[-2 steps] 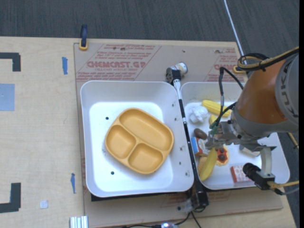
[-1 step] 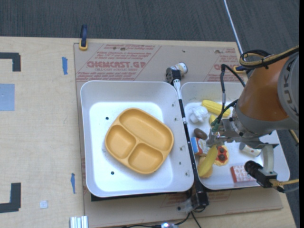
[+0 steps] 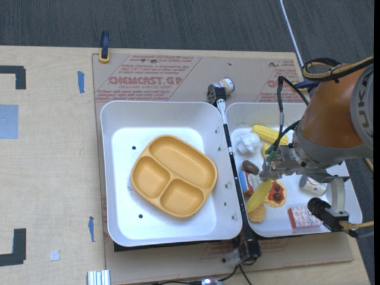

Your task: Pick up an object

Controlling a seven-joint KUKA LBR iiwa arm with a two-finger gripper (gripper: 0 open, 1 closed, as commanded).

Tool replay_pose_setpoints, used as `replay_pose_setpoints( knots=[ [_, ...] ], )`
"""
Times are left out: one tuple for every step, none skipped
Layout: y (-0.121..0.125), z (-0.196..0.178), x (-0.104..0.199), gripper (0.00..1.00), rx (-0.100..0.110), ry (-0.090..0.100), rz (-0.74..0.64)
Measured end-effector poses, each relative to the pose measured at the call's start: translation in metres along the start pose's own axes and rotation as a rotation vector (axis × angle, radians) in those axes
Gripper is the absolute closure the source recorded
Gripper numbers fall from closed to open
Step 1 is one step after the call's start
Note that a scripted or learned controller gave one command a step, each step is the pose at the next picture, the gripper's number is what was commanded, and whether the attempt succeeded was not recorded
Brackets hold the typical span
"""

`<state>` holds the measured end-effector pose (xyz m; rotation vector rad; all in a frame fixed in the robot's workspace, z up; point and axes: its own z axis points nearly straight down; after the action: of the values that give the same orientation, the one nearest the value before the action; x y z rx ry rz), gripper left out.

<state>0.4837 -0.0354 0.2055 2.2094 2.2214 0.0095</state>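
Note:
The right bin (image 3: 350, 209) holds several toy foods. Among them are a yellow corn cob (image 3: 264, 133), a white crumpled item (image 3: 246, 140), a brown piece (image 3: 250, 167), a yellow banana (image 3: 256, 196) and a pizza slice (image 3: 275, 195). A red packet (image 3: 303, 217) lies near the front and a small white cup (image 3: 312, 186) sits under the arm. My gripper (image 3: 269, 170) hangs low over the middle of this bin, just right of the brown piece and above the banana and pizza slice. The arm's body hides its tip.
The left bin (image 3: 113, 159) carries an orange three-compartment plate (image 3: 173, 176). A black divider rail (image 3: 233, 159) runs between the bins. Cables (image 3: 320, 69) loop behind the arm at the back right. A round tan cookie (image 3: 256, 214) lies at the right bin's front left.

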Motion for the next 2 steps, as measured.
replay_pose_setpoints(
  knots=[
    [0.0018, -0.0104, 0.0002, 1.00, -0.004, -0.001, -0.002],
    [0.0018, -0.0103, 0.0002, 0.00, -0.004, -0.001, -0.002]
  ],
)
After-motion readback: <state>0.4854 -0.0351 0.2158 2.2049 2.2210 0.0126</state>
